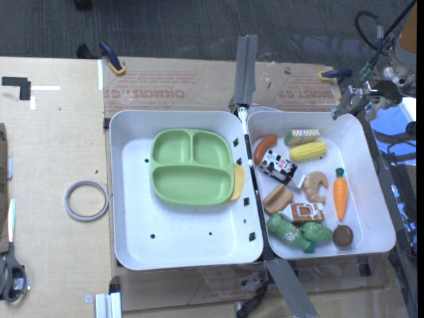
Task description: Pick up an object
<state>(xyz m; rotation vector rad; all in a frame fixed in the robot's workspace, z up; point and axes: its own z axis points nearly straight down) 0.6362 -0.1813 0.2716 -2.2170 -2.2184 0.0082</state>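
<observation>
The right bin (pixel 371 177) holds several toy foods: an orange carrot (pixel 340 194), a yellow corn cob (pixel 308 152), a red sausage (pixel 264 148), a cow-patterned carton (pixel 277 166), a croissant (pixel 316 185), a hot-dog bun (pixel 277 198), an orange carton (pixel 307 212), green vegetables (pixel 299 232) and a brown round piece (pixel 342 236). My gripper (pixel 351 106) hangs above the bin's far right corner, clear of all the toys. It is open and holds nothing.
The left bin (pixel 126 230) carries a green divided plate (pixel 193 166) with a yellow piece (pixel 238 181) tucked under its right edge. On the bench at left lie a tape ring (pixel 86 199) and scissors (pixel 12 273). Blue clamps (pixel 112 57) grip the cardboard behind.
</observation>
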